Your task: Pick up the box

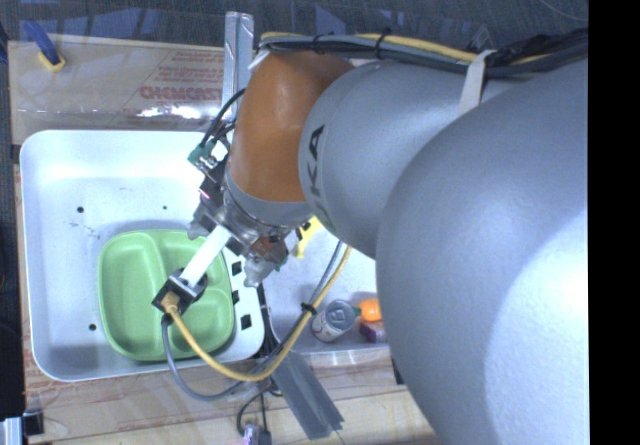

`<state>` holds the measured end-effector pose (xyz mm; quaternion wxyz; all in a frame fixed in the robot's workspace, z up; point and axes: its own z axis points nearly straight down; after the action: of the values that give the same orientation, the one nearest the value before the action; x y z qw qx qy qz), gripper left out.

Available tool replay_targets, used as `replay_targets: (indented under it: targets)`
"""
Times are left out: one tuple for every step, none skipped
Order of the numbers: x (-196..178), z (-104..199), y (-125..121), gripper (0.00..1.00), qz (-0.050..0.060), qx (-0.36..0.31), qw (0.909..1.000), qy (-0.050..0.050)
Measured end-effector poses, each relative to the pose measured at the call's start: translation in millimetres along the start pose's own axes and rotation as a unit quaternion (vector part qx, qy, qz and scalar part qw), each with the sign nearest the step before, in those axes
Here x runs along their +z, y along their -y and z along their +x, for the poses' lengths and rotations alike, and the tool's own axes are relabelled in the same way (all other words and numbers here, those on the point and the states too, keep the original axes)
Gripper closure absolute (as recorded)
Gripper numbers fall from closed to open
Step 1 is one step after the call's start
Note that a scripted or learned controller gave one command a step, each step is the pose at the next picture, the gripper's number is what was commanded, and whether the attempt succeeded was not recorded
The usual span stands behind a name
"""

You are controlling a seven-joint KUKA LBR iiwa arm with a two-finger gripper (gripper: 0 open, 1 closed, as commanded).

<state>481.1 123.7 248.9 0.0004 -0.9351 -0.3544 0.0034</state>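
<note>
Gripper [250, 268]: low over the left bin [120, 168], above the right edge of the green container [135, 298]. Whether it is open or closed cannot be told.

Box: not identifiable with certainty. The green container, two-compartment, lies flat in the near half of the left bin, its left edge close to the bin wall, with bare floor behind it.

Right bin [340, 358]: a can [338, 320], an orange item [371, 311] and a purple item [372, 331] are clustered near the front rim, beside the arm [480, 233].
</note>
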Motion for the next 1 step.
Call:
replay_targets:
  targets:
    - [22.9, 41.2, 15.8, 0.00, -0.001, 0.071, 0.9974, -0.001]
